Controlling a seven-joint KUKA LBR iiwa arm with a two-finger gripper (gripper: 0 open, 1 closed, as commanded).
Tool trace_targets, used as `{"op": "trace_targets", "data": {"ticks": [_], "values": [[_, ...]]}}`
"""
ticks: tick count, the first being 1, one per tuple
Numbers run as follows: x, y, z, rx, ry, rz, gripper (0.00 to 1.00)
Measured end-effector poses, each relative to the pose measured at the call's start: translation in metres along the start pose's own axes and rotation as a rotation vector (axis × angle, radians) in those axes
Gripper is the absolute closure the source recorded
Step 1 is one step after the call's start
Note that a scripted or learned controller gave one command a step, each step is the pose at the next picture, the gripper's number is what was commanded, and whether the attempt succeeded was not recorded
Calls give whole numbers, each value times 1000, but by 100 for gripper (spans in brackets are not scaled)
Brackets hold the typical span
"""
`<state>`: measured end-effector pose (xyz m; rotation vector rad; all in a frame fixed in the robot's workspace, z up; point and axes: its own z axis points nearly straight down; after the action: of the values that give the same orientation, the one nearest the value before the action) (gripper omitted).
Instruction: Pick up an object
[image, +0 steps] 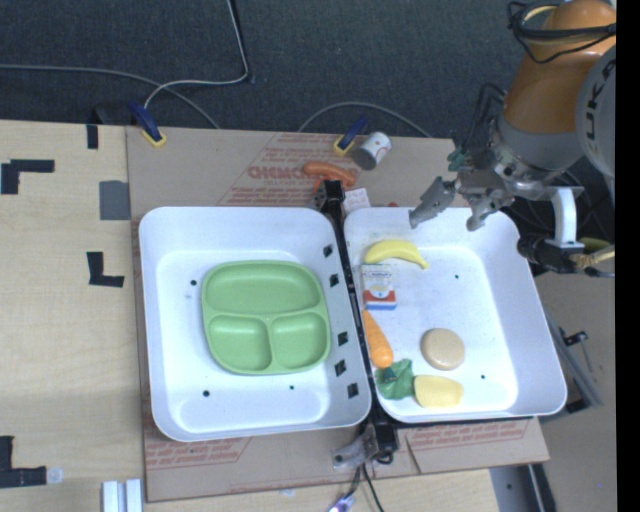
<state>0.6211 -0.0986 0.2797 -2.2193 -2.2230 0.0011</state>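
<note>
Claw (450, 206) spread, nothing between its fingers, above the right bin's (520, 300) far rim. Banana (394, 252) lies just below-left in that bin, long axis across the view; nearest candidate.

Robotics lab test bench, not a home or kitchen.

Industrial arm (560, 90), grey with orange band, reaches in from the right over two shallow white bins (165, 400) clamped side by side on a cardboard sheet (200, 170). Plywood bench top (50, 330) carries black tape marks (100, 270); loose cables (200, 80) run across dark carpet (350, 50) at the far side. Bin contents are toy props: plastic banana (395, 252), carrot (378, 342), green divided tray (266, 315).
</note>
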Motion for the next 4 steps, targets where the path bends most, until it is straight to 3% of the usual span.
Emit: {"op": "trace_targets", "data": {"ticks": [1, 2, 3, 4], "values": [[-12, 34, 121, 4, 0, 1, 0], [-7, 45, 179, -8, -1, 0, 0], [1, 52, 186, -18, -10, 1, 0], [1, 53, 176, -19, -10, 0, 100]]}}
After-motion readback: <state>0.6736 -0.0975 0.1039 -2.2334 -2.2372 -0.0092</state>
